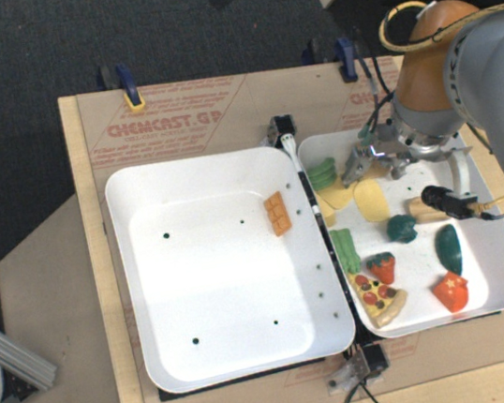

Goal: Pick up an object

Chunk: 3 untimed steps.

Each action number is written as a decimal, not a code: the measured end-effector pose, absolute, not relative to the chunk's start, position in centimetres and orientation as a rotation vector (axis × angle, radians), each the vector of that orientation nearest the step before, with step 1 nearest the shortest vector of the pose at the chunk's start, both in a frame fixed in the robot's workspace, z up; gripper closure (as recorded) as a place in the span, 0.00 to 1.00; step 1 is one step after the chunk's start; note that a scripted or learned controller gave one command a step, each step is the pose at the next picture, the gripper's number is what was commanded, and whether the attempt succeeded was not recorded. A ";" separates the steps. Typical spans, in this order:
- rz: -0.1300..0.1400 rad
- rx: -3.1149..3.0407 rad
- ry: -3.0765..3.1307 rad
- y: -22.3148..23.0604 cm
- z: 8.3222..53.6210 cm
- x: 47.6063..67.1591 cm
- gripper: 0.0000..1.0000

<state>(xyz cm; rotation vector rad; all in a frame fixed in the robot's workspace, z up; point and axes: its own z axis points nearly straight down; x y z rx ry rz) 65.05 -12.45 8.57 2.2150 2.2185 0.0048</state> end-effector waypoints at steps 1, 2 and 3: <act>-0.005 2.228 2.224 -11.3 8.4 58.3 0.00; 0.005 2.214 2.223 -9.6 8.6 63.7 0.00; 0.003 2.222 2.215 -12.0 15.9 60.0 0.00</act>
